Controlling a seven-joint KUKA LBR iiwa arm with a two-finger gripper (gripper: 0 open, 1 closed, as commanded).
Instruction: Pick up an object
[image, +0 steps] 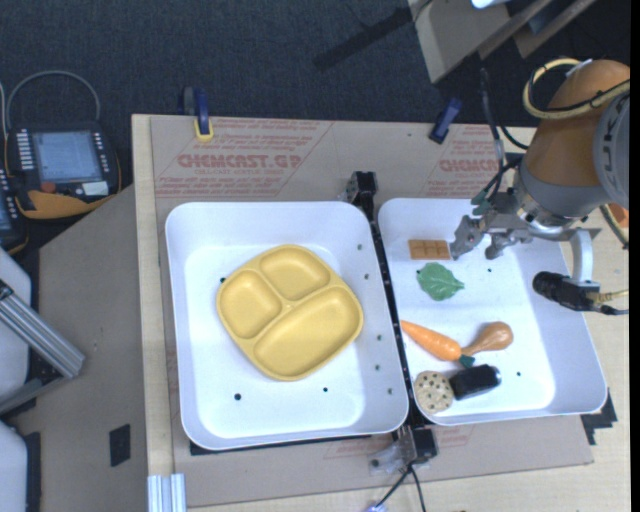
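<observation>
1. Risk: the tool (478, 240) hangs near the right bin's (570, 395) far edge, between the brown cracker (428, 248) and the green leaf (439, 281); a descent from here could land between them and close on nothing.
2. The carrot (432, 340), drumstick (487, 338), cookie (433, 392) and black block (473, 381) crowd the near edge.
3. The arm (568, 140) reaches in from the right, wrist bent down over the bin. Nothing sits between the fingers; whether they are spread or closed, I cannot tell.

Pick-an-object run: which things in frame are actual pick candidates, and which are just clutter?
In play, right bin:
gripper
cracker
green leaf
carrot
drumstick
cookie
black block

Lying about:
yellow divided plate in the left bin
pendant off the bench
clamps at the board's far edge
</observation>
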